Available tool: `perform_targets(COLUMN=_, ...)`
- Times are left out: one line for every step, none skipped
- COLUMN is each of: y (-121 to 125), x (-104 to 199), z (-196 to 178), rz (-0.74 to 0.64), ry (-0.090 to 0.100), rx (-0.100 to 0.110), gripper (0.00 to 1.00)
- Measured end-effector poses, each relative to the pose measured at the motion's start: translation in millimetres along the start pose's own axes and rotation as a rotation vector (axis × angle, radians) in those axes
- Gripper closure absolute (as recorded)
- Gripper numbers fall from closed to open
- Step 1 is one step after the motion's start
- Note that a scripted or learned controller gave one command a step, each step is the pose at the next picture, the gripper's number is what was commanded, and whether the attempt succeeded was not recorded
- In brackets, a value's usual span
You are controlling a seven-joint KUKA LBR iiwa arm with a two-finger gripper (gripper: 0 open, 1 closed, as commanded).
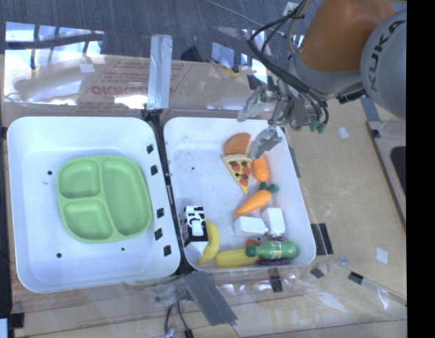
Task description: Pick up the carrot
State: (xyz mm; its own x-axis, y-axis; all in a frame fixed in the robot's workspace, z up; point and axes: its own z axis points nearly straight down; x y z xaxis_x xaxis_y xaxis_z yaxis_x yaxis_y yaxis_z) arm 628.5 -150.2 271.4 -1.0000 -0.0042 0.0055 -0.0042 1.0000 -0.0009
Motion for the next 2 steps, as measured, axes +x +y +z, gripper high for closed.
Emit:
perform_targets(y=-59, x=3, z=162, rz=0.016, ry=0.009, rx=-0.005, gripper=0.0)
perform_targets(y=-57, x=0, z=150, rz=0.008, ry=0.003, rx=-0.004, gripper=1.0)
